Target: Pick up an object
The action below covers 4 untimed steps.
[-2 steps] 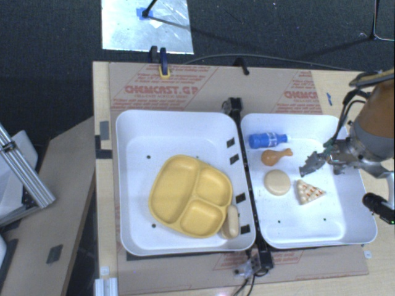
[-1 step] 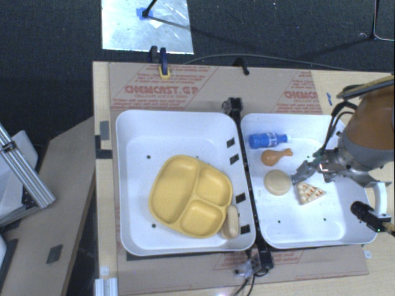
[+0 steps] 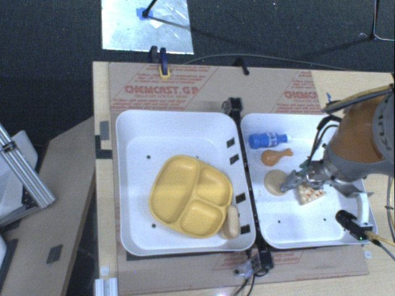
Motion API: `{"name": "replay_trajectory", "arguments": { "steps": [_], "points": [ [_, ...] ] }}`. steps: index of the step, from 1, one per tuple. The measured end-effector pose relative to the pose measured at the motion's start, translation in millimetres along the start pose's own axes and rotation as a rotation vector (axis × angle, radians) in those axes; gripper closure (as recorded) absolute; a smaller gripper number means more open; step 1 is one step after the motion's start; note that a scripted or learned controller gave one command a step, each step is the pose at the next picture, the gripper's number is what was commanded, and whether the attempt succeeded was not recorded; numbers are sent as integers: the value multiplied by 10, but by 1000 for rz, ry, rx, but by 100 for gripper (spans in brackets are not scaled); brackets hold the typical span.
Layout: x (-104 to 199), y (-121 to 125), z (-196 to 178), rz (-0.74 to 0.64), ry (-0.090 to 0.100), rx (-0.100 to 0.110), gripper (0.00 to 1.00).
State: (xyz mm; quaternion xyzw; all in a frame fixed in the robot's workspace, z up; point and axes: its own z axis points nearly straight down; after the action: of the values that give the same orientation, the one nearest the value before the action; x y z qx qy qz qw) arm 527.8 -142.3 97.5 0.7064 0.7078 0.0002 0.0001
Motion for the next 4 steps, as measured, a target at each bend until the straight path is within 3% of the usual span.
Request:
{"name": "replay_trajectory", "arguments": {
  "steps": [1,2,3,4],
  "points": [
    [-11,66,48,-2,-4,-18,0],
    [-10,83,-63,-2,-5,-23,100],
    [-16,142,-701,-3,-2,-7,100],
    [-111,131,-1294,-2,-3,-7,100]
  ]
}}
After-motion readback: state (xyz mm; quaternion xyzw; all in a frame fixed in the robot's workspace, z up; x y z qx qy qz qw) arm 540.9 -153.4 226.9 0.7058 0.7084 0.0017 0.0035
